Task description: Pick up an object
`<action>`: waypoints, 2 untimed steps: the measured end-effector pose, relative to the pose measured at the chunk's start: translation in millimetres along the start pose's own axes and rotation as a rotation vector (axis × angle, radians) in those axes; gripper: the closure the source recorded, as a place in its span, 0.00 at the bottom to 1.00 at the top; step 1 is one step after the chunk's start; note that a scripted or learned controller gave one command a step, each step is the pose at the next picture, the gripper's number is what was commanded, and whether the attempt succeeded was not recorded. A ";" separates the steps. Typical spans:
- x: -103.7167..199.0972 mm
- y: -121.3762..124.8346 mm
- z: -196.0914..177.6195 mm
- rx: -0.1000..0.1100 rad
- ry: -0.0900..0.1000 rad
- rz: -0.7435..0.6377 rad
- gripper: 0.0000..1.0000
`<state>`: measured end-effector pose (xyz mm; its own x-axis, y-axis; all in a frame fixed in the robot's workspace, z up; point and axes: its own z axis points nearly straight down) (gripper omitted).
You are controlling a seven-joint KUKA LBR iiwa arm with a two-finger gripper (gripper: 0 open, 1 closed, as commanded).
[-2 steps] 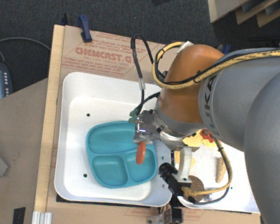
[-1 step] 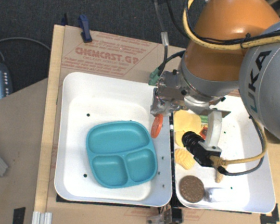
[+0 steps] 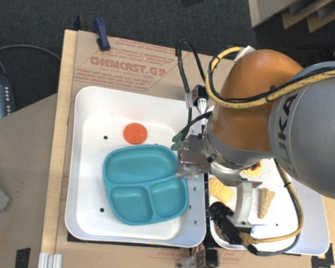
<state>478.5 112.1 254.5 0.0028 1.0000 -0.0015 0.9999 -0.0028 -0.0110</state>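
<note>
Red print reading "CHEMCAST GP", with a smaller unreadable line beneath, stands on the brown sheet [image 3: 135,62] covering the tabletop, while part of black "KUKA" lettering shows on the grey arm [image 3: 320,123].

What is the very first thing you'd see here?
The big grey arm with its orange band, which reaches in from the right and covers much of the right bin. Next is the teal divided plate lying in the left bin, with a small orange disc just above it.
</note>
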 end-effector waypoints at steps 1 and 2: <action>118.1 15.4 -37.0 -0.017 0.005 -0.011 1.00; 111.7 31.5 -291.6 -0.031 0.010 -0.005 1.00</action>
<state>513.5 224.1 545.6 -0.0022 1.0000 0.0088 0.9998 0.0020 0.0202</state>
